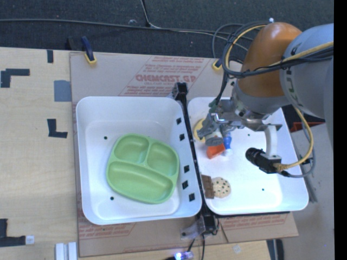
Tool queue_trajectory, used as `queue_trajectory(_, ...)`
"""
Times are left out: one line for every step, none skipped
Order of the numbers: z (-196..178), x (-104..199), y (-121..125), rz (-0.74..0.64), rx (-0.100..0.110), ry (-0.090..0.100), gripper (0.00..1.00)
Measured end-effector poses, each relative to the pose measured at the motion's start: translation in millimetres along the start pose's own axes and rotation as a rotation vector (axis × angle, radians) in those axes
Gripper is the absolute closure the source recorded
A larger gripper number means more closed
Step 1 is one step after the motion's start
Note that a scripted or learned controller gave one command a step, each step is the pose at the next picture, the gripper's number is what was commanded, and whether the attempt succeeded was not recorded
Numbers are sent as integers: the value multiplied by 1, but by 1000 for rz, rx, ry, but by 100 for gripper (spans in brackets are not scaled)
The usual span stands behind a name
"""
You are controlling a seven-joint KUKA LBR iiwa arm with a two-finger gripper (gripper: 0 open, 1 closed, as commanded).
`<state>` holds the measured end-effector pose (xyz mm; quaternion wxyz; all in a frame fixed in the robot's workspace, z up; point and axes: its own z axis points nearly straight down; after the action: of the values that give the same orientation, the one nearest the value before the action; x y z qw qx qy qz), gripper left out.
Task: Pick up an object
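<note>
My gripper (pixel 216 128) hangs low over the left part of the right bin (pixel 282 191), just above a small pile of objects. The pile holds an orange-red block (pixel 215 151), a blue piece (pixel 226 142) and a yellowish-grey item (pixel 202 128) near the bin's left wall. A round cookie-like piece (pixel 219 187) lies apart near the bin's front left corner. The wrist and cables hide the fingertips.
The left bin (pixel 92 118) holds a green divided plate (pixel 143 168). A black divider with clips (pixel 187 145) separates the two bins. A black cable connector (pixel 260 160) dangles over the right bin's middle. The arm's orange band (pixel 271 50) looms above the right bin's back.
</note>
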<state>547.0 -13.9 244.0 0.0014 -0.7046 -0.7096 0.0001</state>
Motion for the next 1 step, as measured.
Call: queue_trajectory(5,46,-14,1,1,-1,100)
